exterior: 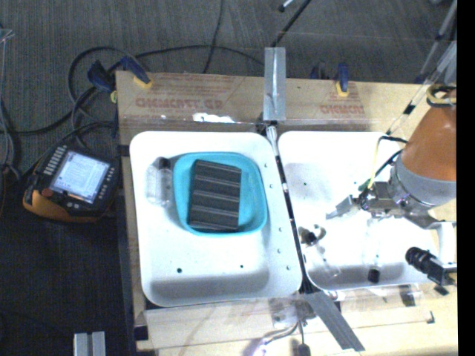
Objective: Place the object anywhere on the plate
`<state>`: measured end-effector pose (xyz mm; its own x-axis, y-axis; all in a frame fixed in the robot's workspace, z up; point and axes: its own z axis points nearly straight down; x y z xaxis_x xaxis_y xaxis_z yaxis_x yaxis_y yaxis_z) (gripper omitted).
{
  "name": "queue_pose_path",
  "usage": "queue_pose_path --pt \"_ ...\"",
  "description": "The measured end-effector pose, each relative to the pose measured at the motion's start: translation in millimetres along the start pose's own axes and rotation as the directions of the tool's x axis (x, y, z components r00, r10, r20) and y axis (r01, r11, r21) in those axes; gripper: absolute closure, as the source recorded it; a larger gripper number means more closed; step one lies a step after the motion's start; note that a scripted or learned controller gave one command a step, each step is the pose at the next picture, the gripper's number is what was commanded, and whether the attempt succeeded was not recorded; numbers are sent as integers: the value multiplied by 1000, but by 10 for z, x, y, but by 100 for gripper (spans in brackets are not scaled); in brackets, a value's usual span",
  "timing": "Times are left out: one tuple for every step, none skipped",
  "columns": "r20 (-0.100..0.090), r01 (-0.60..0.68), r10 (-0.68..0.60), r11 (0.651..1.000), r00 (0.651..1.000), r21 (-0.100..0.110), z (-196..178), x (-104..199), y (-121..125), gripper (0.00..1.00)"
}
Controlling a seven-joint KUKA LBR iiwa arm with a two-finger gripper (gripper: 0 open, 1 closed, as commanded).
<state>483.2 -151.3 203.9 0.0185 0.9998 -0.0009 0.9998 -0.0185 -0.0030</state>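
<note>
The left bin [215, 273] holds a light blue plate [256, 199] near its upper middle, and a dark ridged block [216, 195] lies flat on top of that plate, well within its rim. Just beside the plate's left edge, a clear plastic bottle [158, 182] lies on the bin floor, touching or nearly touching the plate.

Over the right bin [334, 162], the arm [434, 162] reaches in from the right, its orange band plain above the grey wrist. The gripper [343, 208] hangs low over the middle of that bin, well apart from the plate and block; whether it is apart or together I cannot tell from here.

A handheld control pendant [74, 180] with a lit screen lies on the floor to the left of the bench [223, 99].
</note>
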Motion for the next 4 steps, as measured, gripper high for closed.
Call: queue_pose_path --pt "2 -4 4 1000 1000 -2 -182 -639 15 0" --pt "-1 -24 24 1000 1000 1 241 15 1 0" --pt "0 -27 27 1000 1000 -1 182 -535 12 0" --pt "1 -82 82 997 997 2 433 424 32 0"
